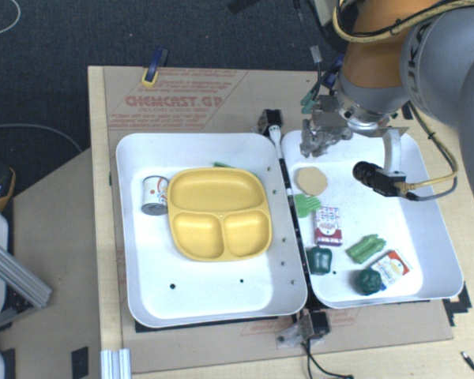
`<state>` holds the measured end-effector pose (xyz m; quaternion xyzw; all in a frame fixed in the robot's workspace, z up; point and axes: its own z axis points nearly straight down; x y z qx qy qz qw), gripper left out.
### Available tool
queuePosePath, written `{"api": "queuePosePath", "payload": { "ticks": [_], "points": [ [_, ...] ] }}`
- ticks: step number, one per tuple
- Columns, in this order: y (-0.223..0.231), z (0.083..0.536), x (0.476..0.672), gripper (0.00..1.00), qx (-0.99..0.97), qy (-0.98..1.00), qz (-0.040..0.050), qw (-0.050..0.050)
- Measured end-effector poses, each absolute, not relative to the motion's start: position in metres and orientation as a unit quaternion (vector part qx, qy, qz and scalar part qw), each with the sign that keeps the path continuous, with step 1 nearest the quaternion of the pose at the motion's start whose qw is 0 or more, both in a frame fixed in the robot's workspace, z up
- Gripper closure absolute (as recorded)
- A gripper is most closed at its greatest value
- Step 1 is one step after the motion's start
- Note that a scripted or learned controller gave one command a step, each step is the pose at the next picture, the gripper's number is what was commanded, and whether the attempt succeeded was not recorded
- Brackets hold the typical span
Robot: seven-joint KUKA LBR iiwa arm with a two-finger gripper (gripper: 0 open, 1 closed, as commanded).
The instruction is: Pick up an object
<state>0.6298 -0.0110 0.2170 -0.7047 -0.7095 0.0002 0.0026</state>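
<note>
My gripper [314, 144] hangs over the far left corner of the right bin [434, 235], just above a round tan cookie [311, 181]. Nothing shows between its fingers. Below the cookie lie a light green piece [306, 205], a red and white packet [328, 224], a dark green pepper [319, 260], a green pod [365, 248], a dark green round piece [369, 281] and a small white and red packet [393, 267]. In the left bin [134, 259] a yellow divided plate [219, 212] sits beside a small can [153, 195] lying on its side.
A black cable end [379, 178] with a yellow lead hangs over the right bin's middle. A black clamp [270, 121] sits at the far edge between the bins. The arm's grey body [450, 46] covers the far right corner. A green item [223, 165] peeks from behind the plate.
</note>
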Motion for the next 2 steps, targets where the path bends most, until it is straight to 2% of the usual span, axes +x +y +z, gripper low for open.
{"api": "queuePosePath", "payload": {
  "ticks": [1,2],
  "points": [
    [-0.008,0.220,0.617,1.00,-0.707,-0.708,0.0009,0.002],
    [-0.001,0.235,0.619,1.00,-0.706,-0.708,-0.0015,-0.001]
  ]
}}
